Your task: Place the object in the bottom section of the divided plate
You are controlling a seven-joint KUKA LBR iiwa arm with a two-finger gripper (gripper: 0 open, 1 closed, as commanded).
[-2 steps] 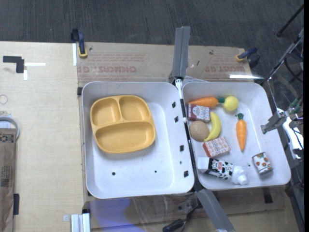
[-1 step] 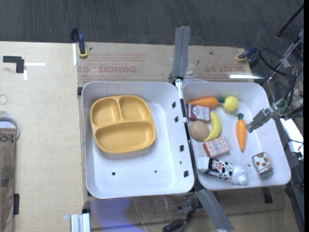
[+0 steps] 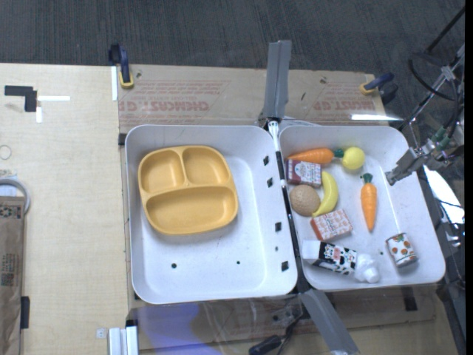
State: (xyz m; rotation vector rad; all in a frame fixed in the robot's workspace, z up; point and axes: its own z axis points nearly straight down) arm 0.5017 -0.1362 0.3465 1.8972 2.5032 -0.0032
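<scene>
A yellow divided plate [image 3: 188, 189] lies in the left bin [image 3: 214, 279], with two small sections at the top and one long section [image 3: 194, 210] at the bottom; it holds nothing. The gripper [image 3: 405, 168] hangs over the right bin's [image 3: 421, 272] right side, a grey tip pointing down-left. It is to the right of an upright carrot [image 3: 369, 203] and apart from it. No object can be seen in the gripper.
The right bin holds a lying carrot [image 3: 312, 155], a lemon [image 3: 353, 157], a banana [image 3: 329, 193], a brown box [image 3: 304, 173], a round bun [image 3: 303, 199], a patterned packet [image 3: 331, 224], a cow-print carton [image 3: 338, 257] and a can [image 3: 401, 249]. A grey divider [image 3: 277, 87] separates the bins.
</scene>
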